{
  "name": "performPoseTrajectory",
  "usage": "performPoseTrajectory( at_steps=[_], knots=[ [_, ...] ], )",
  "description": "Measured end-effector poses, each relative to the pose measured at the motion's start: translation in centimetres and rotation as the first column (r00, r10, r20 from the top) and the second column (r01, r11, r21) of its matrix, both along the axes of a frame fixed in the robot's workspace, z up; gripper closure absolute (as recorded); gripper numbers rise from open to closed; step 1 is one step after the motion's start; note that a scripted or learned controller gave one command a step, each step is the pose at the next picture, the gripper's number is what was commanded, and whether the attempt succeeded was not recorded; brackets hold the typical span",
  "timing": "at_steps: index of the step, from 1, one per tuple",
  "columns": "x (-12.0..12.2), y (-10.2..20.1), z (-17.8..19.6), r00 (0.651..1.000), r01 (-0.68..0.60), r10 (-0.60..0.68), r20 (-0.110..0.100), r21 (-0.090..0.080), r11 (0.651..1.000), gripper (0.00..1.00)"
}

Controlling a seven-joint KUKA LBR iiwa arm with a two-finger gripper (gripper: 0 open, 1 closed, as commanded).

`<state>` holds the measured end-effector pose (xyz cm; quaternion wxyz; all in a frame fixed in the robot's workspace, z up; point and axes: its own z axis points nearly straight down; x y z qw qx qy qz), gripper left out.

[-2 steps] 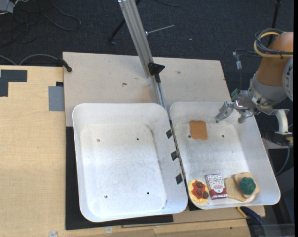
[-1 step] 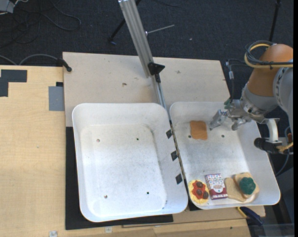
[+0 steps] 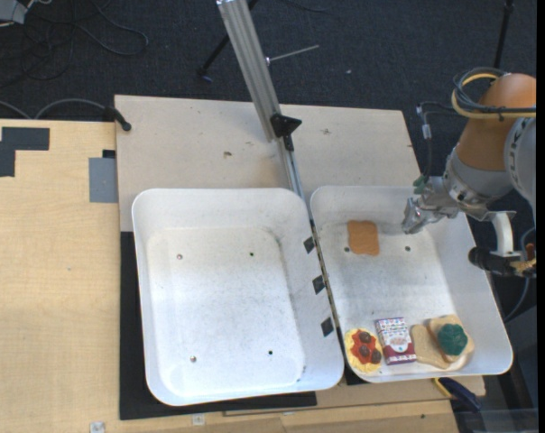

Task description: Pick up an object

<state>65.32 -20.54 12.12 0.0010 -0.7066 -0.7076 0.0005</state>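
Note:
In the right bin [image 3: 453,287], a tan bread-like slice [image 3: 364,238] lies near the far wall. At the bin's near edge sit a small pizza toy [image 3: 364,350], a red-and-white carton [image 3: 395,341] and a beige piece with a green lump on top [image 3: 448,339]. My gripper [image 3: 415,218] hangs over the far right part of this bin, a little to the right of the tan slice, with nothing visibly between its fingers.
The left bin [image 3: 164,215] lies beside the right one, joined by black clips [image 3: 318,283]. A slanted aluminium rail [image 3: 254,70] rises behind the bins. The grey and orange arm [image 3: 494,142] comes in from the right.

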Motion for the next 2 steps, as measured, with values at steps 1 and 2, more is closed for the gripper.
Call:
performPoseTrajectory(
  at_steps=[1,2],
  knots=[
    [0.5,-0.2,4.4,1.000,0.001,-0.001,0.006,-0.002,1.000,1.00],
    [0.6,-0.3,9.8,1.000,0.000,0.000,0.007,-0.002,1.000,1.00]
  ],
)
